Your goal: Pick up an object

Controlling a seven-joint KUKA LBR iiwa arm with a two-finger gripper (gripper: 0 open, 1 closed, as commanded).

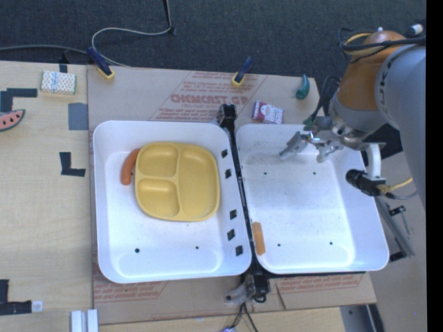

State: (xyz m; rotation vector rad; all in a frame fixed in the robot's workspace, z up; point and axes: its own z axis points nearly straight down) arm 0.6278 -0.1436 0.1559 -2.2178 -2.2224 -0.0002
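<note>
A yellow divided plate lies in the left bin. An orange carrot-like piece rests against the plate's left edge. A second small orange piece lies at the left wall of the right bin. My gripper hangs over the upper right part of the right bin, its two fingers spread apart with nothing between them. It is well away from both orange pieces and the plate.
A small red-and-white packet lies on the cardboard behind the bins. Blue and yellow clamps and a green clip sit along the back edge. A black divider bracket runs between the bins. A sponge sits far left.
</note>
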